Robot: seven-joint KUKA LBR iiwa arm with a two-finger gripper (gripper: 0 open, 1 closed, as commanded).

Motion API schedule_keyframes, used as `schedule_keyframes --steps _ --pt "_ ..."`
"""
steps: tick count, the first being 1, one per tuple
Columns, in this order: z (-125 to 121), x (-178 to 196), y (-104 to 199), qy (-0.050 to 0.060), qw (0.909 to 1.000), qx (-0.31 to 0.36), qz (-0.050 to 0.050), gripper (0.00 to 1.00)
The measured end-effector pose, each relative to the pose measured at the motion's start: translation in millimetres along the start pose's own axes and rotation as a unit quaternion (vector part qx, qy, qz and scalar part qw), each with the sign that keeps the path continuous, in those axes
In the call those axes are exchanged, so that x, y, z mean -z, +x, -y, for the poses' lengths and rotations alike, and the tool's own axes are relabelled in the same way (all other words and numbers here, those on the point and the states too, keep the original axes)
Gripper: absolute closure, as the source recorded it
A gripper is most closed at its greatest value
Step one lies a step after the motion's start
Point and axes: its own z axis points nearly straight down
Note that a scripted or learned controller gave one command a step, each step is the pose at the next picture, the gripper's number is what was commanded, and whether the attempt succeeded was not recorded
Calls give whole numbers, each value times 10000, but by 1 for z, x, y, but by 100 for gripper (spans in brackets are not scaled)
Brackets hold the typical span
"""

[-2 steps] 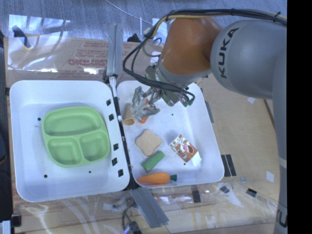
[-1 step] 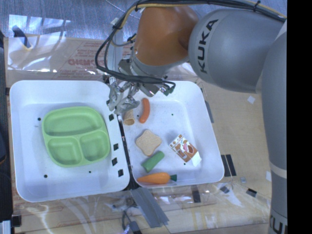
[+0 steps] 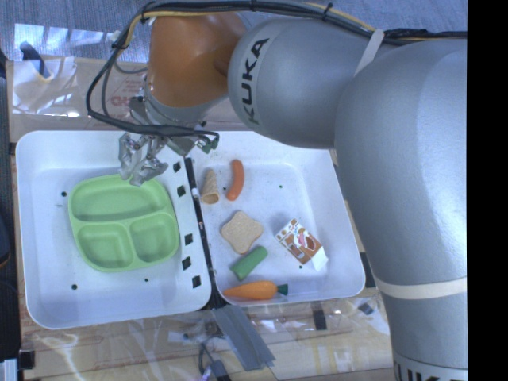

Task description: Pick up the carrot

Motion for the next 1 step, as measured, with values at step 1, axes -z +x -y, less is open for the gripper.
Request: schedule_keyframes --steps 1 --pt "-64 53 -56 25 9941 1081 23 100"
